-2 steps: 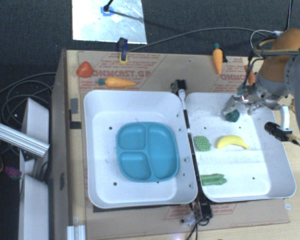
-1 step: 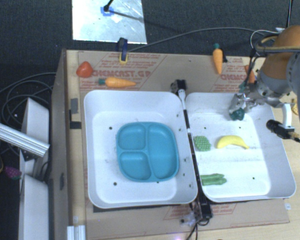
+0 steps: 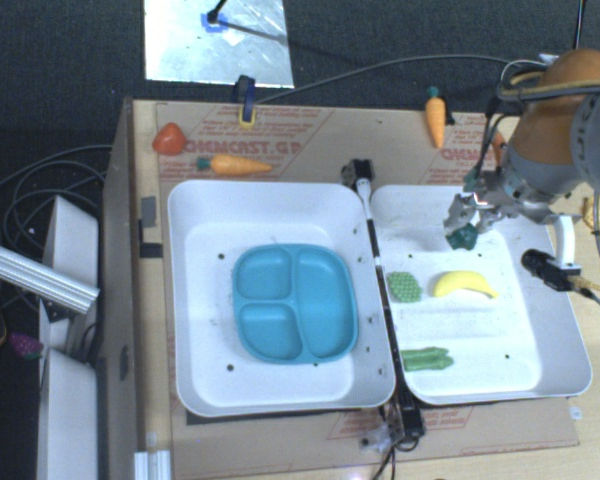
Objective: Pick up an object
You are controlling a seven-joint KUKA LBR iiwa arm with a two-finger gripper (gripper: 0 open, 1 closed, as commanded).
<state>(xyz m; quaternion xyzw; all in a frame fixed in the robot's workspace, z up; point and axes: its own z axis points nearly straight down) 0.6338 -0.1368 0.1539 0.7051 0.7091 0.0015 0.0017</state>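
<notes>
Cardboard-topped bench (image 3: 280, 148) on dark carpet (image 3: 60, 58); gripper (image 3: 465, 226) clenched on dark green object (image 3: 464, 237).

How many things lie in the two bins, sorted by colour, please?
Green: 2, a round piece and a long piece
Yellow: 1, a banana
Blue: 1, a divided plate
Total: 4
A dark teal thing at the gripper is left out, since its identity is unclear.

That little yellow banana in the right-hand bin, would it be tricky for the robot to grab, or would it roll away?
The banana looks like a smooth, glossy toy, so it may slip. It is curved and lies flat on the bin floor, so it would probably rock or spin if pushed instead of rolling far. It is small and probably light.
</notes>
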